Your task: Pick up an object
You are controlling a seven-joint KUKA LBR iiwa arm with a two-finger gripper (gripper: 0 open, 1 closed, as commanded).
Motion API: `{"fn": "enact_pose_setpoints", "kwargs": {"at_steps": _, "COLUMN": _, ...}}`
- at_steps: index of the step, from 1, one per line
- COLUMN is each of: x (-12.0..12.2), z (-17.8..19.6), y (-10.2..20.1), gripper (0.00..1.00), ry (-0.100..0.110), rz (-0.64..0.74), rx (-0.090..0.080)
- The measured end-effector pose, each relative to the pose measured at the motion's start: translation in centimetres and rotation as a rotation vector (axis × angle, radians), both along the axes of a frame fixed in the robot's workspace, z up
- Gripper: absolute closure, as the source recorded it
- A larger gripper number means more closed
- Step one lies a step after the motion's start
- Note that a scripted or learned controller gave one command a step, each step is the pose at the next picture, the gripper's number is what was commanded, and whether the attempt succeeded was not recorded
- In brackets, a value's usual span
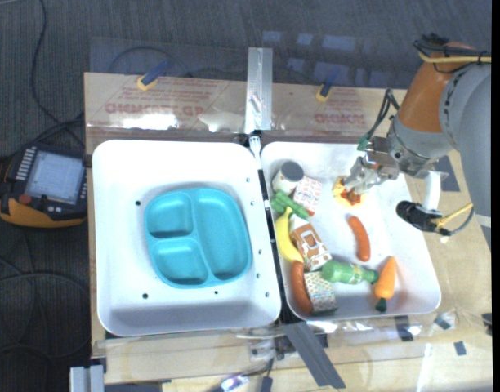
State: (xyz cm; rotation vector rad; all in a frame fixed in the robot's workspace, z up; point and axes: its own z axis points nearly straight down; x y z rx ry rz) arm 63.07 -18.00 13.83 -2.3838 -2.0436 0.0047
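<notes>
The tool [358, 180] hung low over the right bin [421, 256], partly hiding a small orange-yellow item [345, 193]. Whether it was clamped on anything could not be told.

A robotics lab: a grey arm [446, 113] reaches over a bench [193, 104] with two white bins [111, 243], cables [21, 23] trail across dark carpet [70, 55], and a control pendant [42, 186] lies on the floor.
</notes>
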Motion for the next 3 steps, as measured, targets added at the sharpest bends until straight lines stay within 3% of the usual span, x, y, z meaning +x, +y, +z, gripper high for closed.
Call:
{"fn": "enact_pose_setpoints", "kwargs": {"at_steps": 1, "x": 0.0, "z": 0.0, "y": 0.0, "gripper": 0.00, "ry": 0.001, "rz": -0.001, "rx": 0.000}}
{"fn": "enact_pose_setpoints", "kwargs": {"at_steps": 2, "x": -1.6, "z": -4.2, "y": -2.4, "gripper": 0.00, "ry": 0.000, "rz": 0.120, "rx": 0.002}}
{"fn": "enact_pose_setpoints", "kwargs": {"at_steps": 3, "x": -1.1, "z": 0.5, "y": -1.4, "gripper": 0.00, "ry": 0.000, "rz": 0.090, "rx": 0.001}}
